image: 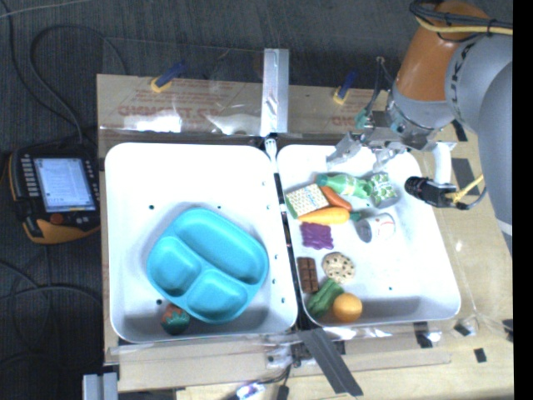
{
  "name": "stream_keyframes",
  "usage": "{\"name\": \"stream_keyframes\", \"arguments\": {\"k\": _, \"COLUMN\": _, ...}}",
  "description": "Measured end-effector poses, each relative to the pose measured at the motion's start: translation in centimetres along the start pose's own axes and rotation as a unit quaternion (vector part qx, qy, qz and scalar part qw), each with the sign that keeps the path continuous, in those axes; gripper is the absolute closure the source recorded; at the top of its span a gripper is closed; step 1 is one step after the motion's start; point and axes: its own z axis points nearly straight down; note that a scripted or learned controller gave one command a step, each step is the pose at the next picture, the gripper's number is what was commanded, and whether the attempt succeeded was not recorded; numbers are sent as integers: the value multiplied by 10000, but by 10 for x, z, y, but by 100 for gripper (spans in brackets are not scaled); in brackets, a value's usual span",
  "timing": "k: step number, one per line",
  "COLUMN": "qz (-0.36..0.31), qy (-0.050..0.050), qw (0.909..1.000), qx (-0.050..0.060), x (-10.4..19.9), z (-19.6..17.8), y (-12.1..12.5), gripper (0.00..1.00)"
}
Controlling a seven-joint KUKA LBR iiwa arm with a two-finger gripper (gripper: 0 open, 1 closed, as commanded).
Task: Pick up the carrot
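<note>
While the jaws (366,152), spread and empty, hover at the right bin's (433,282) far edge, the carrot (326,216) lies wedged among toys; neighbours may get pinched instead.

The two bins (200,161) are looking like smooth white plastic, and the blue tray (208,261) in the left one is showing a glossy plastic sheen. The carrot (327,216) is appearing as smooth orange plastic, while the desk (125,98) is showing matt brown wood under clear, shiny film.
</note>
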Motion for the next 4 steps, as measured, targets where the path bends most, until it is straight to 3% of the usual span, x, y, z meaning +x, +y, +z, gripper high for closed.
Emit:
{"name": "stream_keyframes", "arguments": {"k": 1, "qz": -1008, "qy": -10, "qw": 9949, "qx": -53, "x": -20, "z": 91, "y": -14, "gripper": 0}}
{"name": "stream_keyframes", "arguments": {"k": 2, "qz": -1621, "qy": -24, "qw": 9868, "qx": -16, "x": -34, "z": 55, "y": 17, "gripper": 0}}
{"name": "stream_keyframes", "arguments": {"k": 3, "qz": -4130, "qy": -16, "qw": 9107, "qx": -23, "x": -22, "z": 55, "y": 17, "gripper": 0}}
{"name": "stream_keyframes", "arguments": {"k": 4, "qz": -5440, "qy": -21, "qw": 8391, "qx": -17, "x": -24, "z": 56, "y": -2, "gripper": 0}}
